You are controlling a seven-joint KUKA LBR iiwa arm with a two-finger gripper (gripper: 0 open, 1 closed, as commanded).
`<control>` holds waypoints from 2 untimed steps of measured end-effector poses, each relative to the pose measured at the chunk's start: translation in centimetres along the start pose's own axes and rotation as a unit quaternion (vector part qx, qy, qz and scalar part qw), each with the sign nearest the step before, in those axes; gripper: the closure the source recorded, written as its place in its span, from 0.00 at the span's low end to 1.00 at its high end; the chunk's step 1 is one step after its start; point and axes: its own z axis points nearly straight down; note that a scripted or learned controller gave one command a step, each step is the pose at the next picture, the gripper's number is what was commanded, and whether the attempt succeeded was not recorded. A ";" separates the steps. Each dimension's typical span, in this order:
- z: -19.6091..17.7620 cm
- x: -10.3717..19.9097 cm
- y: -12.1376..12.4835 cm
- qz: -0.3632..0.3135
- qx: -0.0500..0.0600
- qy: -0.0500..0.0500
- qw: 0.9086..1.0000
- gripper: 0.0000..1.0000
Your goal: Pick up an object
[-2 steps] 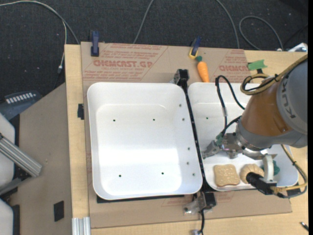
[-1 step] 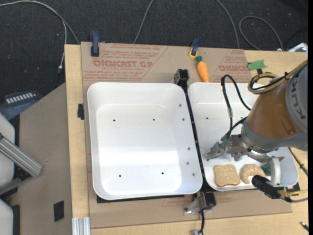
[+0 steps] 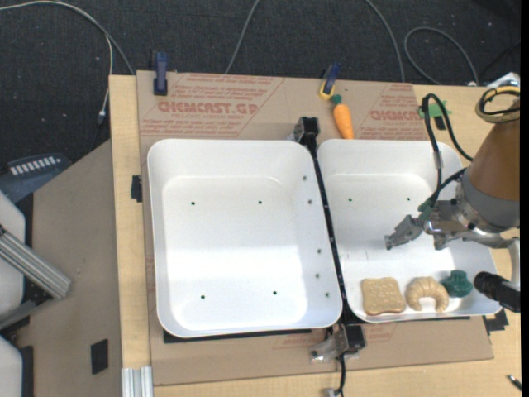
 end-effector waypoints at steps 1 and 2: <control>10.2 1.8 -0.6 -0.001 0.003 0.001 1.000 0.00; 3.2 -1.8 -0.5 0.000 0.001 0.000 1.000 0.00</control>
